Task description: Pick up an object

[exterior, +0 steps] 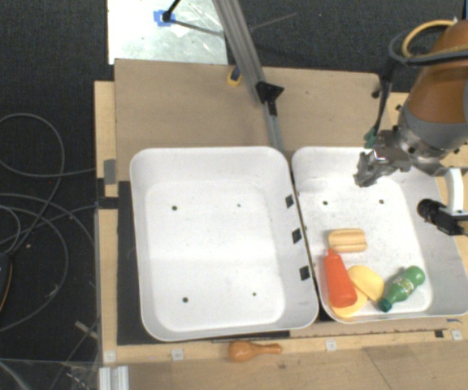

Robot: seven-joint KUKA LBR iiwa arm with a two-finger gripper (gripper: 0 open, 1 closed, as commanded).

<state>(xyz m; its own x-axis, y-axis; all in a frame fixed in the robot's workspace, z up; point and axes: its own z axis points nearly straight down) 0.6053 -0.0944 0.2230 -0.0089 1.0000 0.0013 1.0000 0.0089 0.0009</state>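
Note:
The right bin [396,210] holds several toy items near its front: a tan bread roll [347,240], an orange-red bottle [339,279], a yellow piece [367,283] and a green bottle [402,288]. My gripper [370,169] hangs over the back part of that bin, well behind and above the items, with nothing seen between its fingers. The grey and orange wrist [449,96] rises to the upper right.
The left bin [210,242] sits beside the right one, joined by black clips [296,236]. A tan pear-shaped toy [254,349] lies on the bench in front of the bins. A metal pole [246,47] slants in from the top. Cables lie on the floor at left.

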